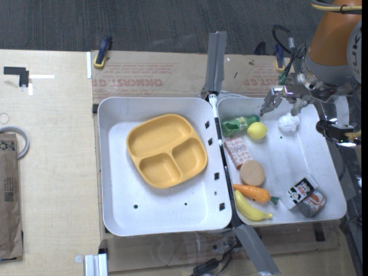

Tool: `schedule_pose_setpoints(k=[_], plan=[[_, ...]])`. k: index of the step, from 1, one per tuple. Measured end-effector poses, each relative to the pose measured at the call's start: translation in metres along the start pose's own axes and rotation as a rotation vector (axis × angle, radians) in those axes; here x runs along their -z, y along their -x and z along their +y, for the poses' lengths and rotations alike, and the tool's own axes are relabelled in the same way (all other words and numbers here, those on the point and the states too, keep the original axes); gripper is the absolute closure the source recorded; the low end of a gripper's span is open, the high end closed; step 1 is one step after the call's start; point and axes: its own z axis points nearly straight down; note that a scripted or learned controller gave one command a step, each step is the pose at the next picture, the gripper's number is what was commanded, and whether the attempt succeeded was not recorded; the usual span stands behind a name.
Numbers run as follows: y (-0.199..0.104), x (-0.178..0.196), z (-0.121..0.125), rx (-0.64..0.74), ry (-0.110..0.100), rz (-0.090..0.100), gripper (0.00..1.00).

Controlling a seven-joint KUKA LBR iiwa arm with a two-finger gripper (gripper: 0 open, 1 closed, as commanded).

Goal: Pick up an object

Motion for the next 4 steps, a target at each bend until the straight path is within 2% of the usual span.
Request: schedule_pose_setpoints(k=[1,2,3,4], plan=[[-0.021,-0.124,0.003,0.461,0.011,-0.003,0.00],[-0.020,-0.116,0.004,0.457,0.009,0.000,1.00],[-0.015,0.007,0.028,0.236,0.002,-0.001,1.00],[0.006,-0.041,-0.043,0.651,0.001,0.000,1.00]])
